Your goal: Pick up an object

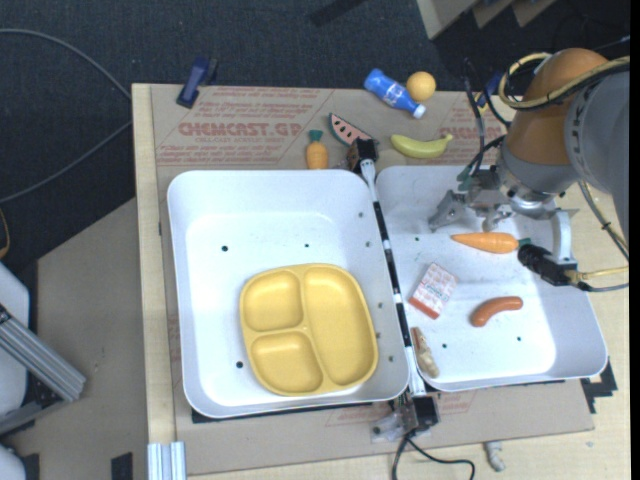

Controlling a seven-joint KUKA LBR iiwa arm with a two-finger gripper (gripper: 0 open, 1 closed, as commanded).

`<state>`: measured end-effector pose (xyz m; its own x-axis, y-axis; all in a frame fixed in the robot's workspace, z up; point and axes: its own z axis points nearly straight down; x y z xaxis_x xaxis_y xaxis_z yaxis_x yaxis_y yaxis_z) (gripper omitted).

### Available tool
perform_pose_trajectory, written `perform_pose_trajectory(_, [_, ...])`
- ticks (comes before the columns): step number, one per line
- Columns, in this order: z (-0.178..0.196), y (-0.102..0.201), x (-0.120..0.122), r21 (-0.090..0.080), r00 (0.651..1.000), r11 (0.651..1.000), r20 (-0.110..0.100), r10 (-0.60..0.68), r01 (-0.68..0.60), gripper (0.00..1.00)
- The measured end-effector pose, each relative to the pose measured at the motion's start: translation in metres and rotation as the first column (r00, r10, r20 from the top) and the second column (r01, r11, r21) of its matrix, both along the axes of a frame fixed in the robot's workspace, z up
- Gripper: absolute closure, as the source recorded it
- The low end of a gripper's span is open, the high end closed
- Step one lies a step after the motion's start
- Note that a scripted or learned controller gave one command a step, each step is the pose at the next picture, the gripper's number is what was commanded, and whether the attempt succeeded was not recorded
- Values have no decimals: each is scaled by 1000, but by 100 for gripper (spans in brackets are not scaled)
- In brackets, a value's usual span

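Seen from above at a slant, two shallow white bins sit side by side on a brown board. The left bin (200, 218) holds a yellow divided plate (306, 327) with three compartments, lying toward its near side. The right bin (570, 338) holds an orange toy carrot (485, 241) near its far side, a small red and white packet (434, 290) nearer the dividing edge, a toy sausage (497, 310) to the right of the packet, and a small brownish item (425, 354) at the near left edge, too small to identify.

The grey arm with its orange band reaches in from the right, and its gripper (470, 203) hangs over the far part of the right bin, just beyond the carrot. Whether it touches the carrot, and how its grasp stands, cannot be told from this angle.

On the board beyond the bins lie a toy banana (421, 146), a blue bottle (392, 92), a small orange ball (422, 85), a watermelon slice (346, 128) and a tiny orange fruit (317, 154).
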<state>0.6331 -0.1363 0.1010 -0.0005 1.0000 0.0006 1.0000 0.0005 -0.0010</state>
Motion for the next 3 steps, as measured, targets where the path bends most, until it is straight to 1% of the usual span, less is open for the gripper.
perform_pose_trajectory(1, [-7, -51, 17, -3, 1000, 1000, 3, -1, 1, 0])
perform_pose_trajectory(2, [-16, 10, 6, 1, 1000, 1000, 0, 1, -1, 0])
perform_pose_trajectory(3, [24, -15, 34, -2, 1000, 1000, 5, 0, 0, 0])
